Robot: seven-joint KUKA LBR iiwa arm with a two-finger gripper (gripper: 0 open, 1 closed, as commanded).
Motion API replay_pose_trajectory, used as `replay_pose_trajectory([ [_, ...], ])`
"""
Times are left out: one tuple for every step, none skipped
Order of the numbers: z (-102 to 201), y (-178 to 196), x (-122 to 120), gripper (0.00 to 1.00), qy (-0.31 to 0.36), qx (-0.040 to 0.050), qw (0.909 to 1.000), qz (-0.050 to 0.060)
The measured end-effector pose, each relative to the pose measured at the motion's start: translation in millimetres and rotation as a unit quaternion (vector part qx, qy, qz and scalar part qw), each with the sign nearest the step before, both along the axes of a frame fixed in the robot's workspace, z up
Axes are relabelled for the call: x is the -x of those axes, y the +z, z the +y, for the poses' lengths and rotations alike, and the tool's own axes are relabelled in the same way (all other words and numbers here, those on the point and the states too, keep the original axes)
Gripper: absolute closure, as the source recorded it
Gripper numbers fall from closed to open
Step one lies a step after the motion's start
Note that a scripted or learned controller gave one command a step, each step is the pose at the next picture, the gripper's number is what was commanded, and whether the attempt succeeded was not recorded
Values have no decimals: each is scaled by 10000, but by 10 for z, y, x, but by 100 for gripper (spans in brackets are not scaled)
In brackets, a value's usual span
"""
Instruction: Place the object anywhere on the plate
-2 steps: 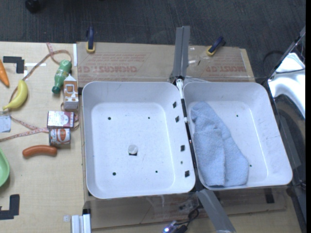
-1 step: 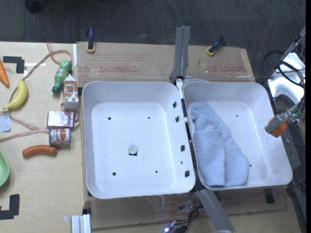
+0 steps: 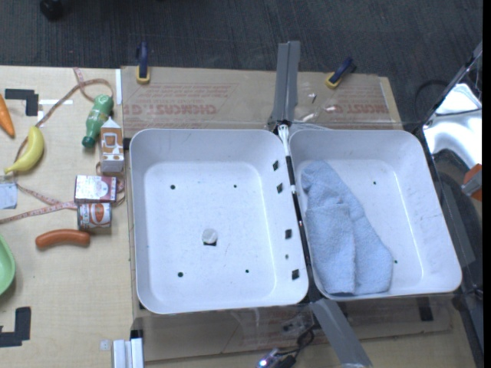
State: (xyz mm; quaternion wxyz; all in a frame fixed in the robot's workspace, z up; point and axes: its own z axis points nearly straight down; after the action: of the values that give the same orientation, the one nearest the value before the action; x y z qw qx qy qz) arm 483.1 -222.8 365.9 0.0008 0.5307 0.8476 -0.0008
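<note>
Small round greyish object [image 3: 209, 238] lies in left bin [image 3: 153, 205], lower centre of frame. Arm [image 3: 454, 133] sits at right edge, well apart; object lies far to its left, across the towel [image 3: 341, 232] bin. Gripper state: cannot tell.

The small grey object [image 3: 209, 238] is too tiny to identify; the arm [image 3: 460, 140] is cut off at right.
</note>
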Motion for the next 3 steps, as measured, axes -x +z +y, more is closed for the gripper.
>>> replay_pose_trajectory([
  [2,413,44,100,-239,0,9997,3],
  [4,752,43,100,-390,-1,9992,4],
  [3,752,43,100,-547,-2,9985,3],
])
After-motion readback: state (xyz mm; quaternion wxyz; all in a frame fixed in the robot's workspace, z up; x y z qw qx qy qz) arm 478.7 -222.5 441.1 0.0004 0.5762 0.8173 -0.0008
